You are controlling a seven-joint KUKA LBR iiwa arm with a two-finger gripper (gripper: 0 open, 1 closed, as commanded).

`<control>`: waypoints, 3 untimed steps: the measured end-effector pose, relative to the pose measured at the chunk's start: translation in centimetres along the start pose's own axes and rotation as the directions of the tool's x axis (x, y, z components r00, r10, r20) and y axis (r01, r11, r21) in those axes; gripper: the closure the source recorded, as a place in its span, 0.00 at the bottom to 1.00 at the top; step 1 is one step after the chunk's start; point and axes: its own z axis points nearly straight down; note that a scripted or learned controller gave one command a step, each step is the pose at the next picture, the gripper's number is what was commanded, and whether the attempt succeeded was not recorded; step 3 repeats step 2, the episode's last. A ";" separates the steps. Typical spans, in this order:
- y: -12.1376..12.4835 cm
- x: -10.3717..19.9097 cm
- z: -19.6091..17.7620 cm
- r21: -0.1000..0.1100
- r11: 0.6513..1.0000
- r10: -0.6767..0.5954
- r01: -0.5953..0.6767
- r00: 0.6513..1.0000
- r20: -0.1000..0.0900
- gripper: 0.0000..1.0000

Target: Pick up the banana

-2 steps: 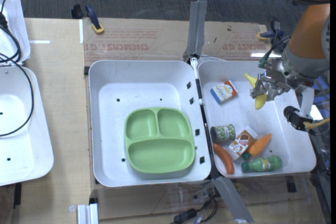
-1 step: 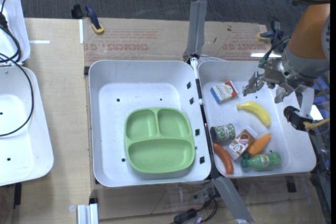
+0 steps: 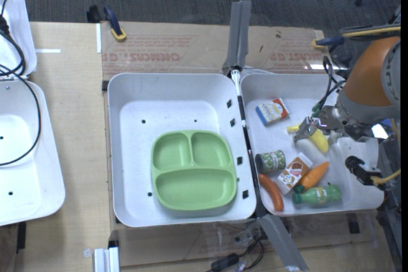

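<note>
I see gripper (image 3: 310, 129) low at banana (image 3: 317, 139); grip state unclear. Light, smooth, curved: I'd pinch across mid-body.

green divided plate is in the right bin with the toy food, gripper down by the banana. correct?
Not quite. The camera view shows the green divided plate in the left bin, alone. The toy food lies in the right bin, and the gripper is down there by the banana, as you said.

Green plate (image 3: 193, 171), yellow banana (image 3: 318, 141), seemingly red sausage (image 3: 271, 192), white bins (image 3: 127, 137)
</note>
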 end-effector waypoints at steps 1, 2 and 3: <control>0.0 -0.1 -0.8 0.002 1.000 0.002 -0.002 1.000 0.000 1.00; 5.5 6.7 -12.9 -0.001 1.000 -0.009 0.009 1.000 0.001 1.00; 5.5 6.7 -12.9 -0.001 1.000 -0.009 0.009 1.000 0.001 1.00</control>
